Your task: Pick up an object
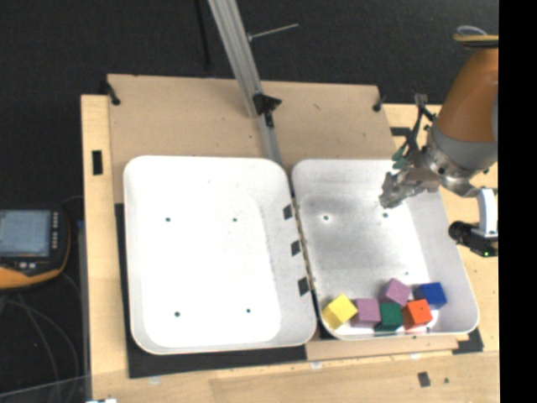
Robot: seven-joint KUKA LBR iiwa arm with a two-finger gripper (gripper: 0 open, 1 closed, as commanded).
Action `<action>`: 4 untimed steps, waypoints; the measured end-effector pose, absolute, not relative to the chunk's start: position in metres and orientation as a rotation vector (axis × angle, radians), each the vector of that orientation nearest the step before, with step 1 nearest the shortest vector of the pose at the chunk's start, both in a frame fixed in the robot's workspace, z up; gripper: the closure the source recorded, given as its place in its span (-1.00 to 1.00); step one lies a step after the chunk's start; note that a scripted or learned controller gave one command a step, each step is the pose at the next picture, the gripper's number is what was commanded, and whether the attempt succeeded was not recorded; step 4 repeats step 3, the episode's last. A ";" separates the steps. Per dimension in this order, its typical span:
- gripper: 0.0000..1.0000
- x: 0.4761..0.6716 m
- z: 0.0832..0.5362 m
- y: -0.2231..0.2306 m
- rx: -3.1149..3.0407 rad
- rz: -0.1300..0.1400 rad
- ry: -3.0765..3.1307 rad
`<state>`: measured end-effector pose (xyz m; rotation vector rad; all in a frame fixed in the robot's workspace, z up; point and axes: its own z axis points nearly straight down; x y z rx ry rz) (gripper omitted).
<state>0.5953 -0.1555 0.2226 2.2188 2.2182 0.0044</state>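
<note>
Well apart: jaws (391, 195) up top, blocks (388, 306) at bin's btm edge.

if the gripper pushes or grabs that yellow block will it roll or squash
Probably neither. The yellow block looks like a flat-faced cube, so it should slide or pivot rather than roll. Its crisp edges suggest it is stiff. It sits against a purple block near the bin's front wall, so a push would likely jam it or nudge its neighbours, and fingers have little room.
</note>
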 end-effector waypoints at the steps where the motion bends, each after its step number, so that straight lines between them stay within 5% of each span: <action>1: 1.00 0.607 0.195 -0.062 2.214 0.001 2.233; 3: 1.00 0.586 0.196 0.091 2.212 0.004 2.234; 4: 1.00 0.586 0.196 0.091 2.212 0.004 2.234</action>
